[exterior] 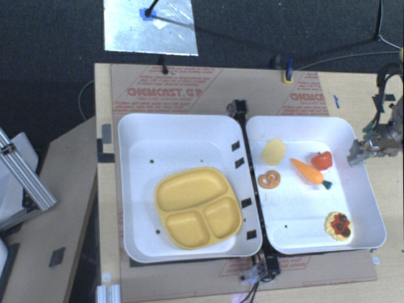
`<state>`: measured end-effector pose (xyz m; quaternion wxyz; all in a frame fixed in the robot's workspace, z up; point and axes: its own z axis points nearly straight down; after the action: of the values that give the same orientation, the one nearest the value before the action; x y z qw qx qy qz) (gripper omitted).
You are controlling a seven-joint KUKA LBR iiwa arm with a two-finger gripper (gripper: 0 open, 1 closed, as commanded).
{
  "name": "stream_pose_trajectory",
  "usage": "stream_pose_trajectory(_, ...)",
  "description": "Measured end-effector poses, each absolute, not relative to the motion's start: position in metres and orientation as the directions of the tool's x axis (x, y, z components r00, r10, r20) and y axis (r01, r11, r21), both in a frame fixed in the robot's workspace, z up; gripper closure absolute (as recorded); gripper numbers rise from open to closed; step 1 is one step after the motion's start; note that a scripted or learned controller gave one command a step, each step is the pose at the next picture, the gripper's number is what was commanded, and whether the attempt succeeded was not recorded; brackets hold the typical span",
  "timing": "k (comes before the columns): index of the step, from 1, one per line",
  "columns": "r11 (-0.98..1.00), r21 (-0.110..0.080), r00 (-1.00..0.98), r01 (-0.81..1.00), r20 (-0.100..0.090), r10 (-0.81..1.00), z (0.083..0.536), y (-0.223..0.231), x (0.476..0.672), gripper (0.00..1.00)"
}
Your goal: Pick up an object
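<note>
Lying nearest in the right white bin [369, 197], a small round pizza-like toy with red and dark toppings [339, 226] sits by the near-right corner. Farther in come a tan pretzel [269, 180], an orange carrot with a green tip [307, 171], a red pepper-like toy [322, 160] and a pale yellow rounded piece [274, 151], all loose and well apart, which probably leaves room for a grasp. A yellow three-compartment plastic tray [199, 206] fills the left white bin [136, 169]. Over the right bin's far-right rim hangs the gripper [366, 149]; whether it is spread or clenched, I cannot tell. Beyond, the board [165, 92] reads "CHEMCAST GP".
</note>
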<state>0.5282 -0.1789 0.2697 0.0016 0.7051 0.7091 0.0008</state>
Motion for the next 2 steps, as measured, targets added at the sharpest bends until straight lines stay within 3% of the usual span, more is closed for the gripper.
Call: stream_pose_trajectory(2, 0.010, 0.002, -0.010, 1.000, 0.001, 1.000, 0.242, -0.068, 0.538, 1.00)
